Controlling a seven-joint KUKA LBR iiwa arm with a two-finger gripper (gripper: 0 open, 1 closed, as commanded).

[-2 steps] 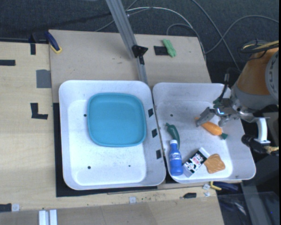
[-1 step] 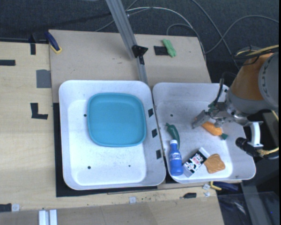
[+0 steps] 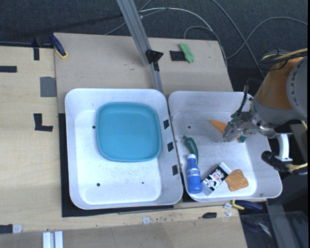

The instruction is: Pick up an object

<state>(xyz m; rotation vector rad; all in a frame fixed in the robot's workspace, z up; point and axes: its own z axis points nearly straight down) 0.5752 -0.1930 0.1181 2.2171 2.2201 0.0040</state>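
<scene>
The right bin [image 3: 196, 105] holds an orange carrot-like piece [image 3: 217, 124], a blue bottle with a green cap [image 3: 192, 165], a small black-and-white carton [image 3: 216, 178] and a tan bread-like piece [image 3: 237, 180]. My gripper [image 3: 234, 131] is low in this bin, just right of the orange piece and touching or nearly touching its right end. The carton and bread piece lie toward the front, below the gripper.
The left bin [image 3: 77, 138] holds a teal square plate [image 3: 128, 131]. A grey pole [image 3: 139, 32] slants over the bench behind the bins. Cables lie at the back right. The arm's orange band [image 3: 279, 89] hangs over the right bin's right wall.
</scene>
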